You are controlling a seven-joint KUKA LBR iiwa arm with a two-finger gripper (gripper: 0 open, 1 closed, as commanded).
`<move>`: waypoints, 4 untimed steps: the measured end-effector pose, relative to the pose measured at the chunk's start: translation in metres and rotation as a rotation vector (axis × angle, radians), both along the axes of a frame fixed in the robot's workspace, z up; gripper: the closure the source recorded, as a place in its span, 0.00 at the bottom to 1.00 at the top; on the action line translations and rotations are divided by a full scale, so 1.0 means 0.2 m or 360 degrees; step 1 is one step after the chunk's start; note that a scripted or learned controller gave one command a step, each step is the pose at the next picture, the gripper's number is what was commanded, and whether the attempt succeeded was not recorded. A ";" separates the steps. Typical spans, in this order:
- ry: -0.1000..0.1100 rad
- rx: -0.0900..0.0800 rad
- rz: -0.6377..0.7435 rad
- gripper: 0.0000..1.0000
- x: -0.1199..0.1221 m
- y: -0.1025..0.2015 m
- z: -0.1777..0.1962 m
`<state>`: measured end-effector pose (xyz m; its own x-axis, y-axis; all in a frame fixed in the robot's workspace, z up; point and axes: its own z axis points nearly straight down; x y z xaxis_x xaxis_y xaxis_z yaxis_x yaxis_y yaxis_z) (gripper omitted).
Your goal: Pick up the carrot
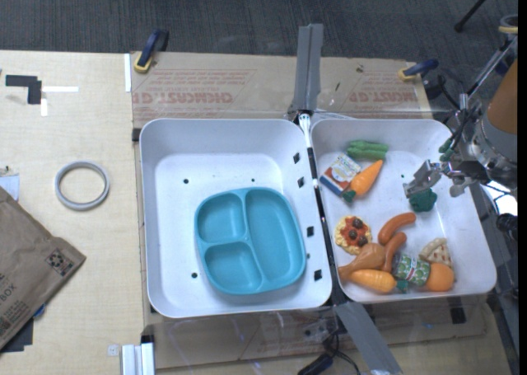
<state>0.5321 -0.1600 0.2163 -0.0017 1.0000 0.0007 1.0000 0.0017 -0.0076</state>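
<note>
Right bin [469,225], smooth white plastic: glossy toy foods, two sausages [397,233] near front. Carrot [365,179], tapered orange with green top, lies mid-bin beside a small carton [339,174]. Metal jaws [428,177] hover over a dark green piece [423,199]; their spread cannot be told. Left bin: teal three-compartment plate [247,240]. Far cardboard [206,85] prints inverted "CHEMCAST".

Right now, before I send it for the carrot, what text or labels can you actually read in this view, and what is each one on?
"CHEMCAST GP", red, upside down and repeated: cardboard sheet behind the bins.
"BOX", end of a longer line: brown cardboard box at the left edge.
Small carton beside the carrot: printed, too small to read.
Wrapped item at the right bin's near end: label blurred.
</note>
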 end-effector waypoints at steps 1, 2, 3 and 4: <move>-0.0028 -0.0004 -0.0129 0.00 0.34 0.14 -0.53; -0.0022 -0.0005 0.0049 0.00 0.38 0.32 -0.61; -0.0004 -0.0002 0.0046 1.00 0.37 0.32 -0.60; 0.0028 -0.0004 -0.0061 1.00 0.61 0.58 -0.18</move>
